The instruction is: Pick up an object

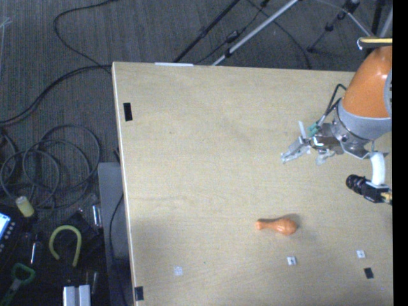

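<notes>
A small orange gourd-shaped object point(278, 225) lies on its side on the tan bench top point(204, 171), in the lower middle right. My gripper point(292, 143) hangs above the bench at the right, up and slightly right of the orange object and well apart from it. Its fingers point(288, 154) point left and stand open with nothing between them. The orange band of the arm point(373, 85) rises behind it at the right edge.
A black tag point(127, 111) sits near the bench's left edge. Small markers point(291, 260) dot the front right. A black fitting point(364, 186) hangs under the wrist. Cables and tools point(60, 241) lie on the floor to the left.
</notes>
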`<act>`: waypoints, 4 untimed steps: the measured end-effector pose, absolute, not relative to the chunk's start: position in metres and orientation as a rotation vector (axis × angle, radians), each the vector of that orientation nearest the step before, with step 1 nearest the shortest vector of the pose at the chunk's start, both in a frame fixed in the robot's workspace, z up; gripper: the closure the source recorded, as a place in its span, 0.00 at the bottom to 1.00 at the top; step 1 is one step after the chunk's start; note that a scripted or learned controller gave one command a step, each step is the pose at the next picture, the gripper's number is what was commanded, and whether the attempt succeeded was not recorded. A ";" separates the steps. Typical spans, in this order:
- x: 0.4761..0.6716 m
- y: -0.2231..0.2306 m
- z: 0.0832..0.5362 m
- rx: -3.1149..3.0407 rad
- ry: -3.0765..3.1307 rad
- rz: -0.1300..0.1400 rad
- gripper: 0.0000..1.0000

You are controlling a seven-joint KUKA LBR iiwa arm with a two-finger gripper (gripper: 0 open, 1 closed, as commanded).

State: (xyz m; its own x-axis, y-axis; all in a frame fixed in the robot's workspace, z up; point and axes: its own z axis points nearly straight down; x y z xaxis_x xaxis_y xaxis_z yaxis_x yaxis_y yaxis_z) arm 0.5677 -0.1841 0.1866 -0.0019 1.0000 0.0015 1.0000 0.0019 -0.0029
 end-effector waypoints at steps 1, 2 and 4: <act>0.615 -0.207 0.089 -2.042 -2.387 0.005 0.00; 0.665 -0.194 0.084 -2.011 -2.414 0.001 0.00; 0.669 -0.123 0.093 -1.576 -2.718 -0.001 1.00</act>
